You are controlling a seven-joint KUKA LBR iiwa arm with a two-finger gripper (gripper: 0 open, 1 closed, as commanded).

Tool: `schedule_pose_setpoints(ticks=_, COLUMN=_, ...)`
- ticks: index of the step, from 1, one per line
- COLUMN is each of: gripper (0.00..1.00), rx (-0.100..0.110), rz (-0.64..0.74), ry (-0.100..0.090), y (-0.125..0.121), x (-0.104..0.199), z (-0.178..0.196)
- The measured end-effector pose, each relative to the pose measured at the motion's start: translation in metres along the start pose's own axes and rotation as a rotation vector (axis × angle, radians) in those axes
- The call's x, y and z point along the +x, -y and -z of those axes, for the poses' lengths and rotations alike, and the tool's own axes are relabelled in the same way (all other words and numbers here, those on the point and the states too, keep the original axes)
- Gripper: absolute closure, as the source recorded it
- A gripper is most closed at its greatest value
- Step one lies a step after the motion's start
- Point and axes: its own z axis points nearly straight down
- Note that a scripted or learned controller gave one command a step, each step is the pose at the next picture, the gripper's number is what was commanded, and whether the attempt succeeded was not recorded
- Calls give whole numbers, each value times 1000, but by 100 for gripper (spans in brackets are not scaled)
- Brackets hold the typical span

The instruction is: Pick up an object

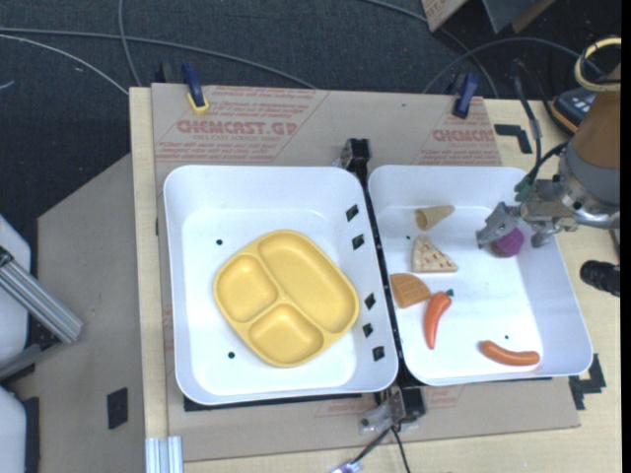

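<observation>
In right bin (567, 294), far side: gripper (515, 227) over purple toy (509, 243) | claw state: cannot tell | toy judged light, stiff; grasp across middle.

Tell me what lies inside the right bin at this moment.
Inside the right bin: a cone, a pizza-like wedge, an orange slice, a chili pepper, a sausage and a purple object. The pincer partly covers the purple object.

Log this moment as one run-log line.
arm: over right bin | gripper: at purple object | grasp: unconfirmed | left bin: yellow tray
</observation>
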Motion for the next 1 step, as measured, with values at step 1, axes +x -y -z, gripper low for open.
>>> schedule_pose_setpoints(ticks=1, gripper=0, rx=-15, rz=4, ry=3, y=-3, x=1, z=8)
